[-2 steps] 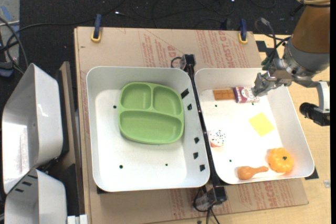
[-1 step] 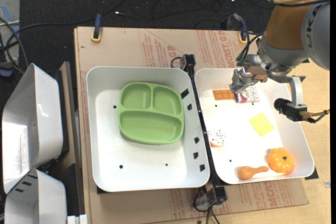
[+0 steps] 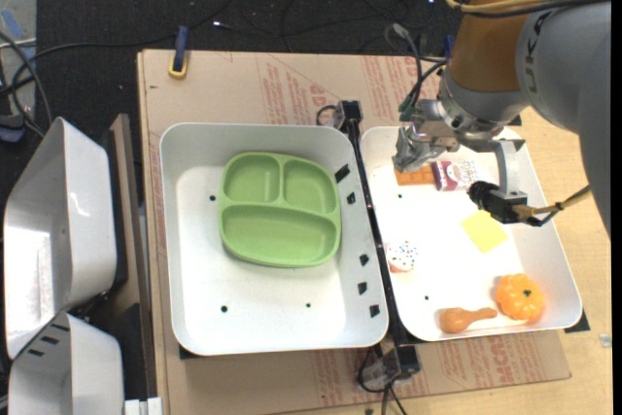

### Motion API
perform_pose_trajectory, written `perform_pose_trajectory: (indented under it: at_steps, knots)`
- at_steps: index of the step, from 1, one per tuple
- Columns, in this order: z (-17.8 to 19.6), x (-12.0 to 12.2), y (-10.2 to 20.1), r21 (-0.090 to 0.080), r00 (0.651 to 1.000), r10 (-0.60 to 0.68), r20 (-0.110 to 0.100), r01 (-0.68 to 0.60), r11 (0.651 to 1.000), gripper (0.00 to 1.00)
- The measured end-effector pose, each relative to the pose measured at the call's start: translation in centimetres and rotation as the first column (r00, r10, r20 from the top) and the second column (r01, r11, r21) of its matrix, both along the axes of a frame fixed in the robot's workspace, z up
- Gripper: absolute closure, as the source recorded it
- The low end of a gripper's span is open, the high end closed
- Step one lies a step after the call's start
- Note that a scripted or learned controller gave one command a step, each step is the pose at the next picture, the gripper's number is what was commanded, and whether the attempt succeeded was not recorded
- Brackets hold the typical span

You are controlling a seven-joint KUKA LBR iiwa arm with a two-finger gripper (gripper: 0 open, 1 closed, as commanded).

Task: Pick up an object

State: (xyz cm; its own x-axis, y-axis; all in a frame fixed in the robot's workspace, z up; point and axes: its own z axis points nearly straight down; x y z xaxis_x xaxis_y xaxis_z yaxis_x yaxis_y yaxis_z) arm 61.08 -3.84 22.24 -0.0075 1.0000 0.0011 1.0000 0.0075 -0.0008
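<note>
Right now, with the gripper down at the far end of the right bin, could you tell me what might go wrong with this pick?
1. The gripper sits close to the right bin wall and divider; it may scrape them.
2. The orange block and red-and-white packet lie together, so a grab could nudge or catch both.

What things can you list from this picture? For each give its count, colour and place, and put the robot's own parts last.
Bins: 2, white, side by side on the bench.
Divided plate: 1, green, left bin.
Small pumpkin: 1, orange, right bin's near right corner.
Gourd-shaped toy: 1, orange, left of the pumpkin.
Flat square: 1, yellow, right bin.
Speckled object: 1, white, right bin's left side.
Flat piece: 1, orange, under the gripper.
Clamp: 1, yellow and blue, bench's far left.
Gripper: 1, grey, right bin's far end.
Arm: 1, grey with orange band.
</note>
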Motion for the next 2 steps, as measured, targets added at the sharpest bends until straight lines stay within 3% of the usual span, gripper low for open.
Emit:
perform_pose_trajectory:
  at_steps: [1, 2]
  knots:
    - [0.4, 0.0, 5.9, 0.001, 1.0, 0.002, 0.002, -0.002, 1.0, 1.0]
    - [1.5, 1.6, 11.0, 0.001, 1.0, 0.001, 0.005, -0.001, 1.0, 1.0]
